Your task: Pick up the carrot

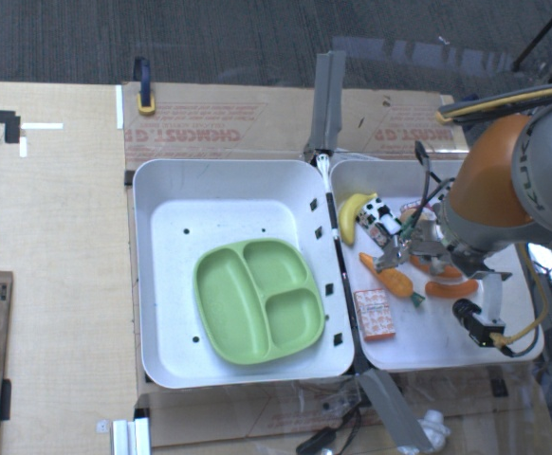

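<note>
Nearest the camera, a small red-and-white cardboard box point(375, 313) is lying flat at the front of the right-hand shallow white plastic bin point(428, 351). Level with it, in the left-hand shallow white plastic bin point(153, 254), a pale green three-compartment plastic plate point(260, 300) is sitting tilted. Just behind the box, the orange toy carrot point(395, 281) is lying on the bin floor, its thick end directly under and touching the tips of the metal two-finger gripper point(399, 254), which is reaching in from the right on the grey arm with its orange band point(492, 172). Whether the fingers are spread or closed cannot be told. Farther back, a yellow plastic banana point(350, 216) is leaning beside a black-and-white toy point(380, 218).
</note>
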`<state>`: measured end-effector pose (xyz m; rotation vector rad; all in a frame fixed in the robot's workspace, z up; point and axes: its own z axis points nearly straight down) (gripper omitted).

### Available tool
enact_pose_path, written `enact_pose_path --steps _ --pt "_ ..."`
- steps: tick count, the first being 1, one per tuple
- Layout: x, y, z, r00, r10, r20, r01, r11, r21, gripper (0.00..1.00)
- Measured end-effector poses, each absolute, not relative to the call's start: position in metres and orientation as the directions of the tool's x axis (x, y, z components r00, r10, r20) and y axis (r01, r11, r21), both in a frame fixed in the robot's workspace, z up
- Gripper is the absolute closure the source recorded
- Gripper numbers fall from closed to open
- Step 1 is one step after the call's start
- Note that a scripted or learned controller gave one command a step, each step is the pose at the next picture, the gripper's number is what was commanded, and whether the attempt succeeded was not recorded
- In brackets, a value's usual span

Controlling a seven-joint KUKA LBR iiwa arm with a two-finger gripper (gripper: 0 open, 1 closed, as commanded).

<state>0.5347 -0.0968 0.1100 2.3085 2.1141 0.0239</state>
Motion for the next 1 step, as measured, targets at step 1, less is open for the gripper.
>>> enact_pose_path --steps 1 --pt "0.4952 -0.0941 0.0955 -0.044 0.999 -0.002 0.999 0.044 0.009 0.00"
